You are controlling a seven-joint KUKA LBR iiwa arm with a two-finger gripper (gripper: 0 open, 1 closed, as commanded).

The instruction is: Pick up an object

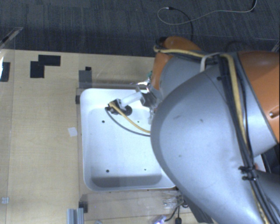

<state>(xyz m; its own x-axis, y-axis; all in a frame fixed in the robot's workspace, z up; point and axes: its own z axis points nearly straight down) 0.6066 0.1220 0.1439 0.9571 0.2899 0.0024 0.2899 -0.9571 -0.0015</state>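
Gripper (147, 99) hanging over far right part of white bin (100, 177); grey arm (205, 144) covering bin's right side; grip state: cannot tell.

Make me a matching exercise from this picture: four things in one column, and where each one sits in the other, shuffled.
Things:
1. white bin
2. grey arm
3. black L-shaped mark
4. thin cable

Places:
A. on the dark carpet, top of the view
B. upper left of the bench
C. right side of the view, above the bench
D. middle of the view, on the bench

Pairs: 1-D, 2-C, 3-B, 4-A
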